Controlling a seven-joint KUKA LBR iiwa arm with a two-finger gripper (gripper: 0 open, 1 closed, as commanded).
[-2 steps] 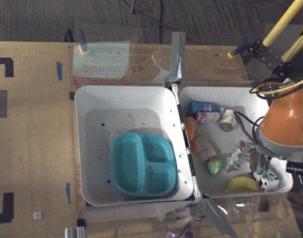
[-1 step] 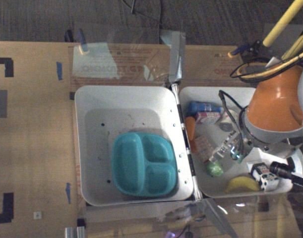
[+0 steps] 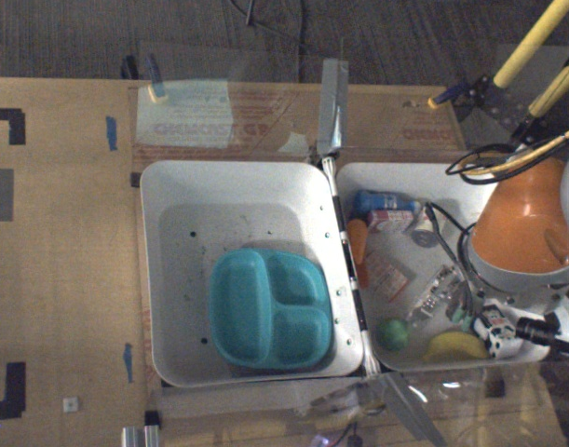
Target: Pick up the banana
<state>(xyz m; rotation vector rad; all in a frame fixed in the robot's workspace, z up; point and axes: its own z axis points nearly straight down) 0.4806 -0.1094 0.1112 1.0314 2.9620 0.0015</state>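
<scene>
Banana (image 3: pixel 456 345) lies at the 6 o'clock edge of the right bin (image 3: pixel 396 177), green ball (image 3: pixel 392 333) at its 9. Gripper (image 3: pixel 494 331) just beside, at its 3; grip state: can't tell.

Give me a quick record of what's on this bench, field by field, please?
left bin: holds a teal divided tray
right bin: cluttered with small items
banana: yellow, near the front of the right bin
green ball: left of the banana
orange item: by the right bin's left wall
blue packet: at the back of the right bin
arm: grey with an orange band, over the right bin
gripper: low, close to the banana's right end
</scene>
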